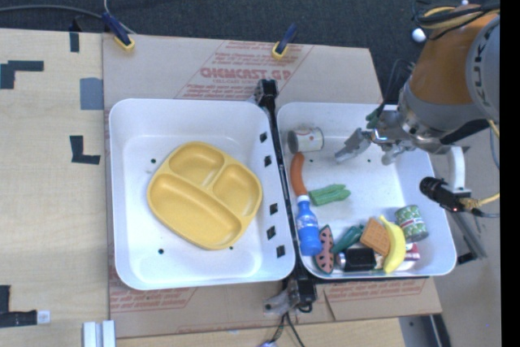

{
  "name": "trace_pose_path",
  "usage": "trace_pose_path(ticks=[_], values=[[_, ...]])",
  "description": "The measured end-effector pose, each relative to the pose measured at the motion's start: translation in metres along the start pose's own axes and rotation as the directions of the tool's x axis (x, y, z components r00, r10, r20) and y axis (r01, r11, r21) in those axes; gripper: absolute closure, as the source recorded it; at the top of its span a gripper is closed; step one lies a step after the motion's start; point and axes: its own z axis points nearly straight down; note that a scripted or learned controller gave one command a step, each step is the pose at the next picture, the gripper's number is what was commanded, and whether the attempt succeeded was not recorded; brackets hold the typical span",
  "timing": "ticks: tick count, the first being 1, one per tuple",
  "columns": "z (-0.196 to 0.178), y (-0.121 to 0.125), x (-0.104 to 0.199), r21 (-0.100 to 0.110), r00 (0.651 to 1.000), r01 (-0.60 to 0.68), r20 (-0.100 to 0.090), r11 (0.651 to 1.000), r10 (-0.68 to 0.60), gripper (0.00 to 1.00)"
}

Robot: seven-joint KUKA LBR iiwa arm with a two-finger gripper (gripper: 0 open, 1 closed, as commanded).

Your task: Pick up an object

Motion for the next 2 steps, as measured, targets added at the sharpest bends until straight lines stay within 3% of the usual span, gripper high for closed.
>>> trace_pose_path(ticks=[1, 2], values=[[-0.041, -0.074, -0.002, -0.001, 1.000, -0.001, 0.000, 1.000, 0.001, 0.00], [0.115, -0.070, -0.006, -0.002, 1.000, -0.001, -0.001, 1.000, 0.001, 0.00]])
